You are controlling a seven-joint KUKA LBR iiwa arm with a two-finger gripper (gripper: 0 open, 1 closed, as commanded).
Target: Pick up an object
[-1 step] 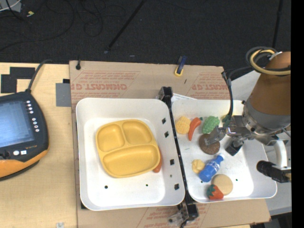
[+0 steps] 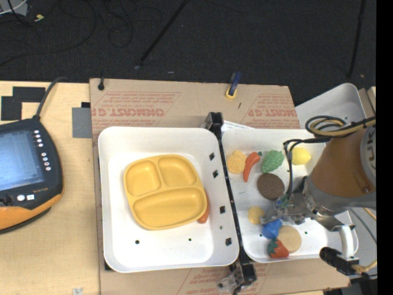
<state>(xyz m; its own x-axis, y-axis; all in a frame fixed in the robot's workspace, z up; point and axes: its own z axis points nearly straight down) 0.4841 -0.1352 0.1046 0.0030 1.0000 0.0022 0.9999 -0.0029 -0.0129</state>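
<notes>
The right bin (image 2: 319, 251) holds several toy foods: a yellow knobbly piece (image 2: 236, 160), an orange-red chili (image 2: 250, 165), a green broccoli (image 2: 272, 160), a yellow lemon (image 2: 301, 157) and a brown disc (image 2: 269, 186). Nearer the front lie a small yellow piece (image 2: 255, 214), a blue piece (image 2: 271, 229), a tan disc (image 2: 291, 239) and a red-and-green piece (image 2: 278, 249). My gripper (image 2: 281, 211) hangs low in this bin, just above the blue piece and beside the small yellow piece. The orange wrist hides what lies under it.
The left bin (image 2: 116, 226) holds a yellow divided plate (image 2: 164, 190), with a small orange piece (image 2: 203, 216) poking out at its right edge. A black divider (image 2: 222, 189) separates the bins. A tablet pendant (image 2: 24, 171) lies at far left.
</notes>
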